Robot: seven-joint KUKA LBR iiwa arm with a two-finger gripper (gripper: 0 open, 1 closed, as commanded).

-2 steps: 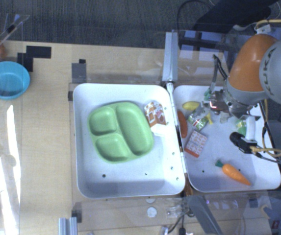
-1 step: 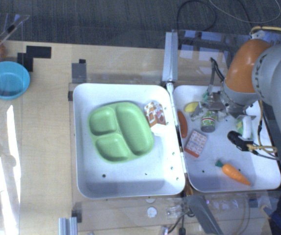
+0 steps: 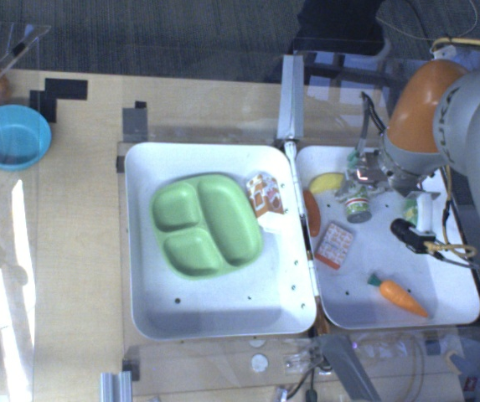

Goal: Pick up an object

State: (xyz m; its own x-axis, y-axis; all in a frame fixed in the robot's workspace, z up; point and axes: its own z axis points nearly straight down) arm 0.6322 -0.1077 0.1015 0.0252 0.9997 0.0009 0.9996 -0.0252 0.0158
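At the far left you had a blue bowl (image 3: 12, 136) out on the bench, no part of this job. In the left bin (image 3: 214, 312) lay a green divided plate (image 3: 206, 224), with a small printed packet (image 3: 265, 193) touching its right edge. Crossing into the right bin (image 3: 353, 301), you met a red sausage (image 3: 312, 212) along the left wall, a yellow fruit (image 3: 327, 182) just behind it, a patterned card (image 3: 334, 245), and a carrot (image 3: 403, 297) nearer the front. The gripper (image 3: 362, 178) hung low over a small can (image 3: 358, 210), either just above it or touching it. Whether it was spread or closed you could not tell from this angle. I judged you were at the approach-and-grasp step, with the can the likeliest target and no lift begun. Your next move called for a firm close around the can, then a straight lift clear of the fruit beside it.
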